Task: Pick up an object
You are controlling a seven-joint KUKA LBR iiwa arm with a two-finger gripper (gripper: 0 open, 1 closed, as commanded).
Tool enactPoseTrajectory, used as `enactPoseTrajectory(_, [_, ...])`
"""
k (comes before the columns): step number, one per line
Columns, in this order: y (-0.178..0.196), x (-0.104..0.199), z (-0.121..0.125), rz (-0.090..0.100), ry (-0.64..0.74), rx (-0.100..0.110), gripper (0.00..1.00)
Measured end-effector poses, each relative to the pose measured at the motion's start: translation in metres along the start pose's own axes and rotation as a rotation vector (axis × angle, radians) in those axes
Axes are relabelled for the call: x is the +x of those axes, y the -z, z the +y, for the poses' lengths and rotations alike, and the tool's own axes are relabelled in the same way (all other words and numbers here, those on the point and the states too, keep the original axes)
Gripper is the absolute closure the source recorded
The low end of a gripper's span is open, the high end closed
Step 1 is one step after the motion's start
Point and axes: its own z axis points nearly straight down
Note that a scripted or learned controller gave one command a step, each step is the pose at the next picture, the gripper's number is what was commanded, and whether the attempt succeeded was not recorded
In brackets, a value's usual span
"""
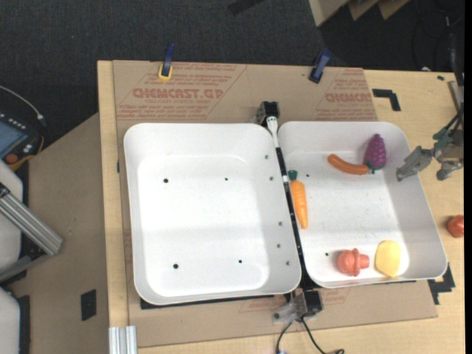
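Pincer (426, 165) of grey metal hangs at the right edge of the scene, just outside the right wall of the right-hand shallow white plastic bin (420, 220), its two fingers spread apart with nothing between them. One fingertip reaches the bin's rim; the other sits further right over the brown cardboard-covered desk (221, 87).

Nearest to it inside the bin, at the far right corner, is a purple bunch of toy grapes (375, 151), touching the right end of a curved orange-red toy sausage (346, 165) that lies to its left. Along the bin's left wall lies an orange toy carrot with a green top (298, 202), pointing toward the near side. At the near right corner sit a yellow toy lemon (389, 258) and, just beside it on the left, a red toy fruit with a knobbed end (352, 262).

A small red-orange object (455, 226) rests on the desk right of the bin, cut by the picture's edge.

The left-hand shallow white plastic bin (147, 220) adjoins the right one. Two blue clamps (168, 60) grip the desk's far edge.
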Motion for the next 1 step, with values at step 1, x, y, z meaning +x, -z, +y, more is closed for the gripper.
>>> enactPoseTrajectory(1, [-0.1518, -0.0023, -0.0406, 0.002, 0.002, -0.002, 0.0])
